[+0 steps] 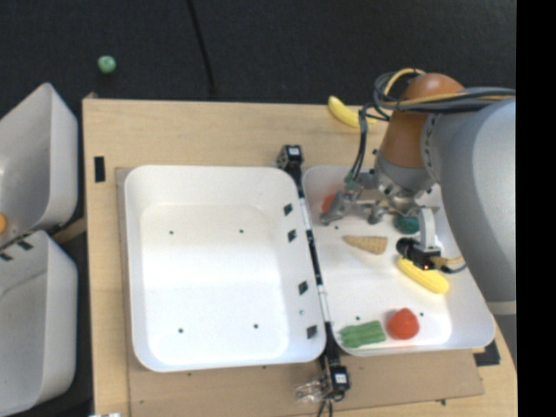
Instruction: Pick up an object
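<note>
Left bin: bare white floor.
Right bin: cone, yellow banana, green block, red ball.
Gripper: upper right bin; jaw state unclear.
Writing: none legible.

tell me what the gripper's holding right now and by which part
It cannot be told. The gripper sits low in the right bin next to a small orange-red object, but no grasp is visible.

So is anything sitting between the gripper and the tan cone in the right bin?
Nothing visible. The gripper hangs just above and behind the tan cone, with bare white bin floor between them. The orange-red piece lies off to its side, and the yellow corn lies beyond the cone.
</note>
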You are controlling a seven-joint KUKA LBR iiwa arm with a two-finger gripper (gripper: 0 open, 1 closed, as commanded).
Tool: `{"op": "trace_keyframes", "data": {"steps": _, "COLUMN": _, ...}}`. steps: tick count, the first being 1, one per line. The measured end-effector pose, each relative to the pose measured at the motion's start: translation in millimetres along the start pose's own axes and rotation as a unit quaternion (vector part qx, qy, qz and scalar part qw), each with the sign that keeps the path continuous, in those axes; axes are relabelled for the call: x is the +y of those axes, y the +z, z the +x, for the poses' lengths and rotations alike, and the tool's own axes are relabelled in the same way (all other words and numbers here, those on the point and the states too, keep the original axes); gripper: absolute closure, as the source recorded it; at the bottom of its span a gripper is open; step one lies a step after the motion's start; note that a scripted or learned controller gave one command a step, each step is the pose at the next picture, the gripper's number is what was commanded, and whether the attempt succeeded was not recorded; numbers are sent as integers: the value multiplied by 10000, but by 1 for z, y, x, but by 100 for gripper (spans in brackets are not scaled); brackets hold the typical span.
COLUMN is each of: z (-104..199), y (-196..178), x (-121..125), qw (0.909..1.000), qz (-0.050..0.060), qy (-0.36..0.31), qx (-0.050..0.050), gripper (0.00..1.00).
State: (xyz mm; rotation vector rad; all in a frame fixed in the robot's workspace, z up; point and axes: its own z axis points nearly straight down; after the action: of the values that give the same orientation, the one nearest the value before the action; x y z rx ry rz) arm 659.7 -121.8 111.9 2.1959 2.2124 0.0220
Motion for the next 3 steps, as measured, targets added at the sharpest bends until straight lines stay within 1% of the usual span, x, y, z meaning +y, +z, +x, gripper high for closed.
{"op": "trace_keyframes", "data": {"steps": 1, "z": 15, "y": 0, "x": 22, "qw": 10000, "qz": 19, "qy": 16, "qx": 2, "gripper": 0}}
{"op": "trace_keyframes", "data": {"steps": 2, "z": 14, "y": -15, "x": 25, "qw": 10000, "qz": -23, "qy": -8, "qx": -14, "gripper": 100}}
{"op": "trace_keyframes", "data": {"steps": 3, "z": 31, "y": -31, "x": 14, "qw": 10000, "qz": 37, "qy": 27, "qx": -2, "gripper": 100}}
